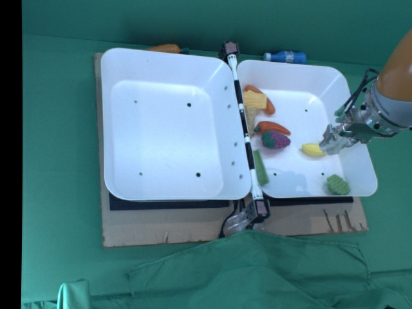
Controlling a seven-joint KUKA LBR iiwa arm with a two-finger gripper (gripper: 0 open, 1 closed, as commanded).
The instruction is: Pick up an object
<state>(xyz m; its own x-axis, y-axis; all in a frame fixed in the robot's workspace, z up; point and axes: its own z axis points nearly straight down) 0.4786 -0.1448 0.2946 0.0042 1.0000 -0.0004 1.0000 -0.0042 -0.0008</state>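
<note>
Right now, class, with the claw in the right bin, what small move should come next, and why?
Probably a short shift left and down: the claw sits beside the yellow piece in the right bin, apparently just right of it, with nothing visibly between its fingers.

Two glossy, smooth white plastic bins (170,63) sit on matt brown cardboard (161,227); wrinkled green cloth (257,269) covers the counter (58,140).
</note>
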